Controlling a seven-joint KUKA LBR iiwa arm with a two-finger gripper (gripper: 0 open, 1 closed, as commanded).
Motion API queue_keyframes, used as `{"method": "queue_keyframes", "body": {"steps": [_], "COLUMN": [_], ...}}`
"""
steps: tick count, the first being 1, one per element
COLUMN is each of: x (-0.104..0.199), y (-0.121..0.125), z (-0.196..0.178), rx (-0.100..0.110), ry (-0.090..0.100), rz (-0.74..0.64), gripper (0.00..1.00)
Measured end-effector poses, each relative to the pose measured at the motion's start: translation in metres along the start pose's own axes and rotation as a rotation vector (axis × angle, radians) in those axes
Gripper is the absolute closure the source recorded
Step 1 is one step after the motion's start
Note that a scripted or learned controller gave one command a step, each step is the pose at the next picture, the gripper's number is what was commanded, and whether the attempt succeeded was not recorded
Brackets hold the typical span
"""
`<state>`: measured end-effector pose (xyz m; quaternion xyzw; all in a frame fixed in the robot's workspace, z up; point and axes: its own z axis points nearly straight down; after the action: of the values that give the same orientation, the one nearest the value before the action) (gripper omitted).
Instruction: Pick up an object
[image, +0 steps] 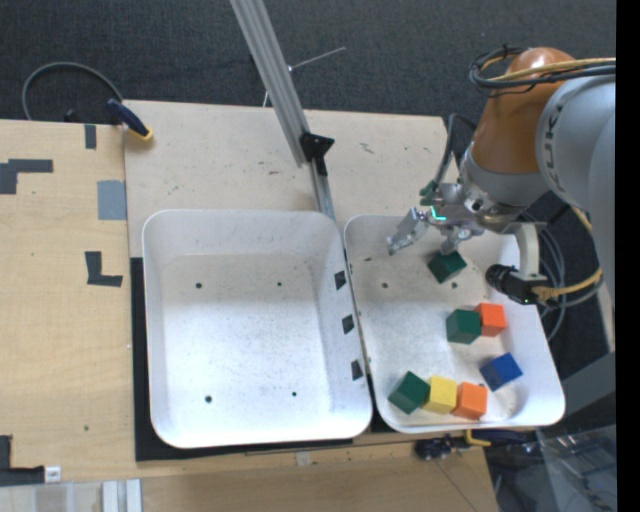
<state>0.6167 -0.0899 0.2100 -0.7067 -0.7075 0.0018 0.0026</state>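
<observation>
Green block (447, 266) below gripper (432, 236)

The arm (560, 110) is a thick, rounded grey tube with a glossy orange band (515, 120) wrapped around it above the wrist. Thin black and yellowish cables (520, 62) loop over the top of the orange part. Below sits a silvery metal gripper (432, 232) with slim grey fingers (402, 238) and a small teal-green light beside it. A black plug with a pale cable (515, 282) hangs just under the wrist.
</observation>
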Motion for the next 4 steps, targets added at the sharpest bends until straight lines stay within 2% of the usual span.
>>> {"method": "queue_keyframes", "body": {"steps": [1,3,4], "x": [0.000,-0.012,-0.012], "y": [0.001,0.005,0.004], "z": [-0.002,0.092,0.120], "rx": [-0.004,0.001,-0.001], "ry": [-0.001,-0.002,-0.002], "rz": [-0.001,0.000,0.000], "gripper": [0.00,0.00,0.00]}}
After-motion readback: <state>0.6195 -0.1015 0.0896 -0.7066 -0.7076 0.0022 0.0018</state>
